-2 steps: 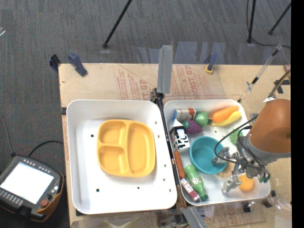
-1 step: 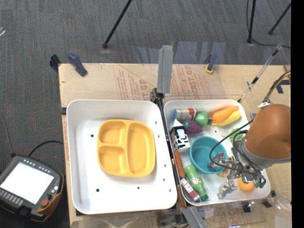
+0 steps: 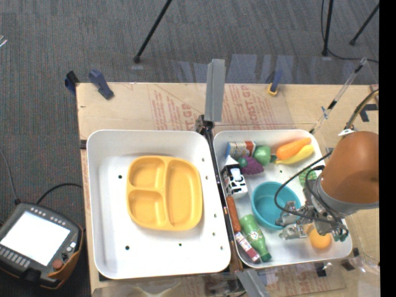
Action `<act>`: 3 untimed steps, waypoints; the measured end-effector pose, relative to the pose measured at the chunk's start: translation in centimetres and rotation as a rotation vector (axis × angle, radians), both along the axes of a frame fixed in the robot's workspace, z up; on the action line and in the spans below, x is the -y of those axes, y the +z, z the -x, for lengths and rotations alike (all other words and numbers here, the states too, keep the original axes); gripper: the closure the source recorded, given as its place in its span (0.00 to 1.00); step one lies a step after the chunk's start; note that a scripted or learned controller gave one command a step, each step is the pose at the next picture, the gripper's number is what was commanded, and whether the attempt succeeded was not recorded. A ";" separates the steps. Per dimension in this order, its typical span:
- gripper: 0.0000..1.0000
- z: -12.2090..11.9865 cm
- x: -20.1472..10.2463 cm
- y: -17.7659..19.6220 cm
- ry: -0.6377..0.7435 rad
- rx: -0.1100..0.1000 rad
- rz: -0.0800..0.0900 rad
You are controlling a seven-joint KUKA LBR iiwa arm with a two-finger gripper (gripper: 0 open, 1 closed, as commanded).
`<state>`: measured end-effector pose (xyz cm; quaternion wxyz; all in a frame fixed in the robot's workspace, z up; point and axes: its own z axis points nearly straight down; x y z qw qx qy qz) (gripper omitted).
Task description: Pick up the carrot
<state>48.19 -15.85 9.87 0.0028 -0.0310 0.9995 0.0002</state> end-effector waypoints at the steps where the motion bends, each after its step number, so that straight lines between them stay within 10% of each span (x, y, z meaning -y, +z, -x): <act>1: 1.00 -1.1 5.5 8.3 -0.048 0.002 0.003; 2: 1.00 -2.0 5.1 15.6 0.024 0.001 0.001; 3: 1.00 -3.7 5.1 18.0 0.384 -0.004 -0.001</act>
